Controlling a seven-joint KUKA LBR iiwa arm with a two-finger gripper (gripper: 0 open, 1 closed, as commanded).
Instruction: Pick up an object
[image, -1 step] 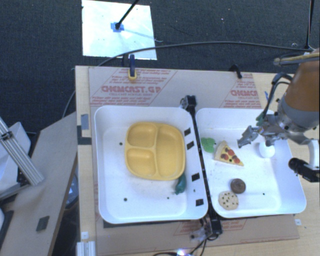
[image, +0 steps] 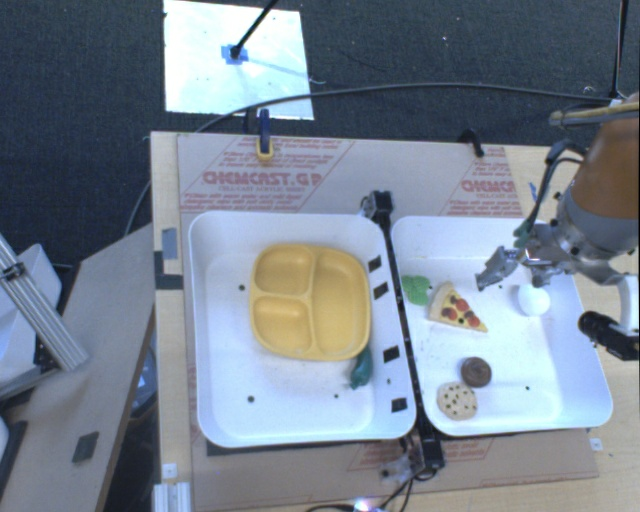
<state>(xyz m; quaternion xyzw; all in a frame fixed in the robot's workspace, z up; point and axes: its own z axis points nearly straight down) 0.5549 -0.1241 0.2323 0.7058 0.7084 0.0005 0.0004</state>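
Note:
The right bin (image: 590, 400) holds a pizza slice (image: 457, 308), a green leafy piece (image: 415, 290), a white egg (image: 533, 300), a dark chocolate cookie (image: 477, 372) and a chocolate-chip cookie (image: 457, 402). My gripper (image: 508, 267) hangs over the upper middle of this bin, just up-left of the egg and to the right of the pizza slice. I see nothing held in it. The grey arm with its orange band (image: 610, 180) reaches in from the right.
In the left bin (image: 215, 400) lies a yellow divided plate (image: 310, 300), with a small dark green object (image: 360, 370) at its lower right. A black clip strip (image: 390, 300) runs between the bins. A black cable crosses behind the bench.

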